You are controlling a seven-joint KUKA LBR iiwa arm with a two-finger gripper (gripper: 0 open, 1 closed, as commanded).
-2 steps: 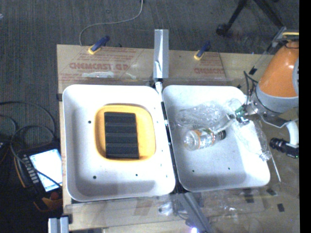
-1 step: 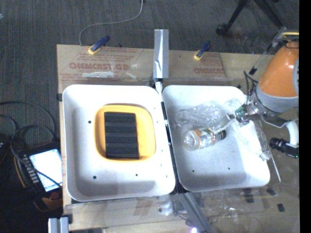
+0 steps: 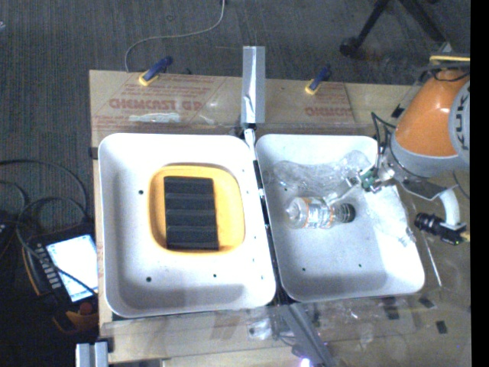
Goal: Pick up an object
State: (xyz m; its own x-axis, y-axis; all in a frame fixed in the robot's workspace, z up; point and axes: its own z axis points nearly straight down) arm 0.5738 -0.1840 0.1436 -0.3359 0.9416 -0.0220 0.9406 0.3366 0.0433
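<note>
In the right bin (image 3: 397, 277) a small clear plastic bottle (image 3: 312, 212) lies on its side, its dark cap pointing right. A crumpled clear plastic piece (image 3: 313, 174) lies just behind it. The left bin (image 3: 122, 281) holds a yellow block with a black ribbed top (image 3: 195, 211). The grey arm with its orange band (image 3: 432, 121) reaches in from the right. My gripper (image 3: 367, 180) hangs low over the right bin's back right part, just right of the crumpled plastic and above-right of the bottle's cap. Nothing is visibly held.
A metal post (image 3: 253, 82) rises behind the seam between the bins. Two clamps (image 3: 155, 69) (image 3: 318, 77) pin the brown board at the back. Cables and a lit device (image 3: 65, 262) lie on the floor to the left.
</note>
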